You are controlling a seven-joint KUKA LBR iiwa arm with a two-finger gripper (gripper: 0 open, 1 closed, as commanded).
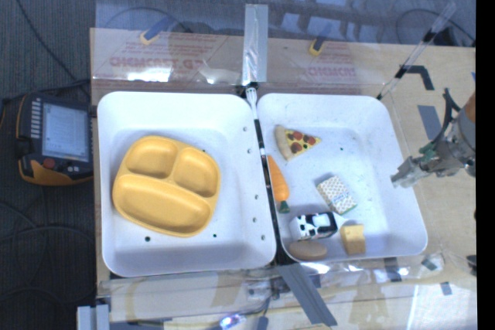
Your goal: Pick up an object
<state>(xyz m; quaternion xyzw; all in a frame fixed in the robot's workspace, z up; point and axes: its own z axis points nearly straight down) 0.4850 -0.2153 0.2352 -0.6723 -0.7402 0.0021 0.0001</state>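
The grey two-finger gripper (408, 174) hangs over the right white plastic bin's (387, 127) right rim, nothing in it. Whether its fingers are spread, I cannot tell.

overhead slanted view, both bins (108, 166)

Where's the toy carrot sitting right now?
The toy carrot lies in the right bin, along its left wall beside the divider, below the pizza slice and above the black-and-white cow toy.
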